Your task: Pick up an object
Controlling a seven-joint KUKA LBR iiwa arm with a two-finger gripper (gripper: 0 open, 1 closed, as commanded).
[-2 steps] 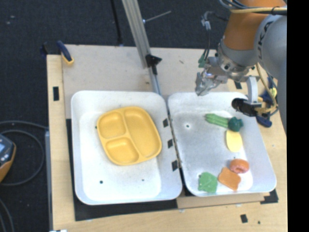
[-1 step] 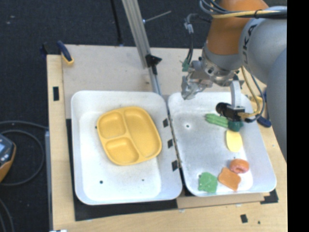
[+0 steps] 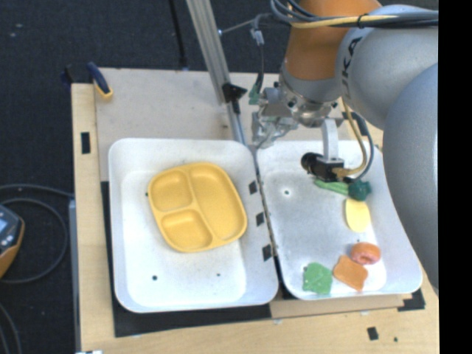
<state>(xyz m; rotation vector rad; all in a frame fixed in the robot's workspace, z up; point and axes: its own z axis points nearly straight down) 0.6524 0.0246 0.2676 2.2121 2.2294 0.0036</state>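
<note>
Camera view | glossy yellow three-compartment plate [image 3: 197,206]; smooth white bin [image 3: 129,271]

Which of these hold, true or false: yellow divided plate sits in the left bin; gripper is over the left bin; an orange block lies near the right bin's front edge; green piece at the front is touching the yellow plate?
1. The yellow divided plate sits in the left bin. True.
2. The gripper is over the left bin. False: it hangs at the back, about over the divide between the bins.
3. An orange block lies near the right bin's front edge. True.
4. The green piece touches the yellow plate. False: it lies in the right bin, apart from the plate.
</note>
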